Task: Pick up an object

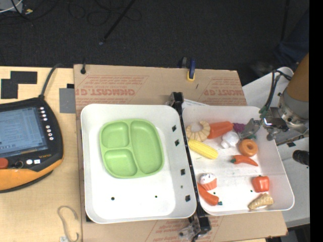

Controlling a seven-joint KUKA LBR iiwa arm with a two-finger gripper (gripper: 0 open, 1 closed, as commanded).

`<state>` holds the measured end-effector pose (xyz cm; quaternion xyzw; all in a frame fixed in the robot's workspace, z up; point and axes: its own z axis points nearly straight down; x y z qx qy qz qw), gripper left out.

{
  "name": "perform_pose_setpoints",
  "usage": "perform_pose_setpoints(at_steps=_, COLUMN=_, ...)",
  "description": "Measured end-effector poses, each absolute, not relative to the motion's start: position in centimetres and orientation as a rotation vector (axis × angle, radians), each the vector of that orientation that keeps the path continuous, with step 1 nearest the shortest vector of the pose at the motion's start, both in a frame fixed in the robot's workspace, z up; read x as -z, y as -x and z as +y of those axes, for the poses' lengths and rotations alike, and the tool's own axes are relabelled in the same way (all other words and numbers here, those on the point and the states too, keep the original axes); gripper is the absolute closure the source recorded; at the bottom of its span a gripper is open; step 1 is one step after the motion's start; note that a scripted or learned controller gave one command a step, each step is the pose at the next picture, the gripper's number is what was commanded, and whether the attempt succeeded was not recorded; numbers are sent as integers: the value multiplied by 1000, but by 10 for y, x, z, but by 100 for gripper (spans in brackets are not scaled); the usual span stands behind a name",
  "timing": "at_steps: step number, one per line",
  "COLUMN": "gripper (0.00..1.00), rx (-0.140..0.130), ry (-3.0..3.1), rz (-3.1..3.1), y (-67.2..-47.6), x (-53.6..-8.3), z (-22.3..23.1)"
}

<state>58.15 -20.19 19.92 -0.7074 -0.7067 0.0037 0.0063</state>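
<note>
The right white bin [282,178] holds several toy foods. A yellow corn cob [202,148] lies near its left wall, with a beige ridged piece [197,131] and an orange carrot [219,129] behind it. An orange ring [248,147], a red chili [245,160] and a small white piece [229,140] sit mid-bin. A red pepper [260,183], a beige wedge [260,201] and a white-and-red cupcake [207,180] lie toward the front. My gripper [263,125] hangs over the bin's back right corner, just right of a purple piece [238,128]. Nothing shows in its grasp.
The left white bin [93,185] carries a green divided plate [132,147]. A black divider [182,155] runs between the bins. A teach pendant [25,140] lies at the far left of the bench. A yellow clamp [191,73] holds the cardboard behind the bins.
</note>
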Motion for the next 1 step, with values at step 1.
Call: perform_pose_setpoints(at_steps=1, gripper=0, rx=-1, ry=2219, rz=-2221, y=-584, x=-207, z=-202)
